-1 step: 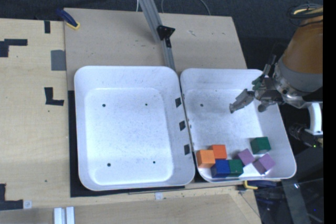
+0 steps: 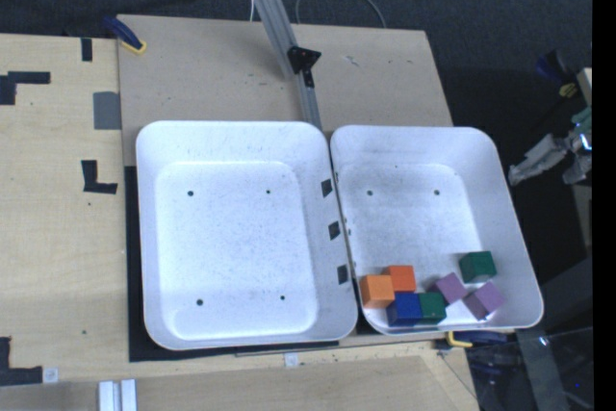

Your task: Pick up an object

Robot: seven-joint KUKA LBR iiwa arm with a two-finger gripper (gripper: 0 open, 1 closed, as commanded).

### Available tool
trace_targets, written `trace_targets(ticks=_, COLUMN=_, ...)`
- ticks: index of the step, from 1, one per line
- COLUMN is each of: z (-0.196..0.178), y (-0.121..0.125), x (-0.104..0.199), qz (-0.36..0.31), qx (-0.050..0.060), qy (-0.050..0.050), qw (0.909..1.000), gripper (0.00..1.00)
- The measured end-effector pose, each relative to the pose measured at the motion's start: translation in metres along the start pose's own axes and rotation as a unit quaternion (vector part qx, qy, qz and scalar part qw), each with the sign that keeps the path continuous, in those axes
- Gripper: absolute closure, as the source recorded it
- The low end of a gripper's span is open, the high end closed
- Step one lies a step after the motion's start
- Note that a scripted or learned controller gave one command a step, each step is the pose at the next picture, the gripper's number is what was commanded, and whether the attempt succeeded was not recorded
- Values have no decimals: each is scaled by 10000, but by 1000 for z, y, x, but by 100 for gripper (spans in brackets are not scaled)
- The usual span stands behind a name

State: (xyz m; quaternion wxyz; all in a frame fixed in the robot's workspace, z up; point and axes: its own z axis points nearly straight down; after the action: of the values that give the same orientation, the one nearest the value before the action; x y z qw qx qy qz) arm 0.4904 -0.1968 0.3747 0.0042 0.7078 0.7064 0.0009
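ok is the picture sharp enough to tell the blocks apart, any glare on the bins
Camera view: soft overall, yet the blocks separate by colour in the right bin; edges blur where they touch. Lighting is even and diffuse, with no hard glare on the left bin, only faint shading along the rims. The gripper at the right edge is dim and blurred.

little of the arm (image 2: 556, 157) is seen, at the right edge of the camera view, over the dark floor beside the bench; a slim pale grey piece is shown, narrowing to a blunt tip on its left; its upper face is lit almost white, its underside shaded darker grey; behind it a lighter, blockier part is made out, with a small blue-green fleck above it; no screws, cables or markings can be told apart, the detail being blurred and small
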Motion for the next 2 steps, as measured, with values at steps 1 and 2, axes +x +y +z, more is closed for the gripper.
trace_targets(ticks=1, z=-15, y=52, x=-4, qz=-19, qx=20, qy=6, qw=10000, gripper=0)
trace_targets(ticks=2, z=-74, y=114, x=-13, qz=-24, qx=-3, qy=-6, qw=10000, gripper=0)
